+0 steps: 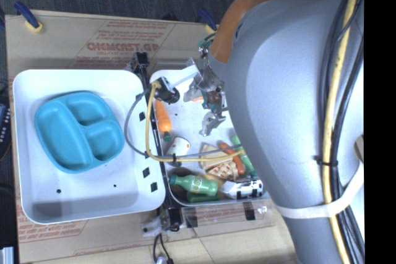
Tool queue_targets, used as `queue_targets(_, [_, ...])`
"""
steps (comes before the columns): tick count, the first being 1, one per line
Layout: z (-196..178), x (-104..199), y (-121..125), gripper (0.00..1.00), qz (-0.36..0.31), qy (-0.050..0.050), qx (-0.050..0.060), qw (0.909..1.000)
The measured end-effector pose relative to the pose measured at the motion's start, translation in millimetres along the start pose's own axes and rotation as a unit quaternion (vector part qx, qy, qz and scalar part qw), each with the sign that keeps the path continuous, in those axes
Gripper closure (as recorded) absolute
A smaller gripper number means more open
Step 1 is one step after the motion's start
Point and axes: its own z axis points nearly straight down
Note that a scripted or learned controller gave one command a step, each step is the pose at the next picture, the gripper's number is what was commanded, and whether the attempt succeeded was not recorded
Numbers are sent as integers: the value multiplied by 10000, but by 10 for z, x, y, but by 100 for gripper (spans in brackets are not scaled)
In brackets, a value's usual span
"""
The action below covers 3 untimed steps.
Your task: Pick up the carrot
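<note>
Orange against the white floor, the carrot lies along the left wall of the right bin, and your gripper hangs spread and empty beside it, so you're approaching: shift left and descend.

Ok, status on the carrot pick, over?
Gripper low over right bin, nothing between fingers. Carrot loose by bin's left wall, apart from gripper. Yellow cable arcs close beside carrot; green bottle at near end.
</note>
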Motion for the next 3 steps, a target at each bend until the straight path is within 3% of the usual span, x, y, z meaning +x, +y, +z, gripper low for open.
queue_targets(1, [35, -2, 79, 0, -275, -44, 2, 9996])
queue_targets(2, [1059, 30, 523, 0, -205, -56, -17, 9998])
queue_targets(3, [942, 44, 501, 100, -240, -66, 28, 9997])
